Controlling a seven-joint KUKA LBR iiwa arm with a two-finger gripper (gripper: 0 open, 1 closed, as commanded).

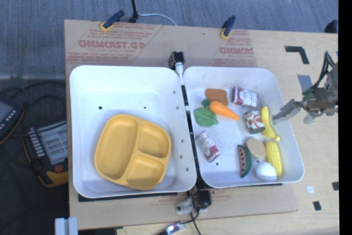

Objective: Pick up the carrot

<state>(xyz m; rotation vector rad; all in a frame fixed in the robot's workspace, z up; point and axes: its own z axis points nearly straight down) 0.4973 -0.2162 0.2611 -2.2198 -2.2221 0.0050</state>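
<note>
The carrot [224,110] lies in the right bin [286,91] near its left edge, beside a green leaf [205,116]. The gripper [308,108] hovers over the bench past the bin's right edge, holding nothing.

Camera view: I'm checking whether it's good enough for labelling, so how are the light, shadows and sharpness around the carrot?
Camera view: even, soft light, with faint shadows and no strong glare on the white bins; the carrot is sharp enough to pick out; the gripper at the right looks slightly blurred.
</note>
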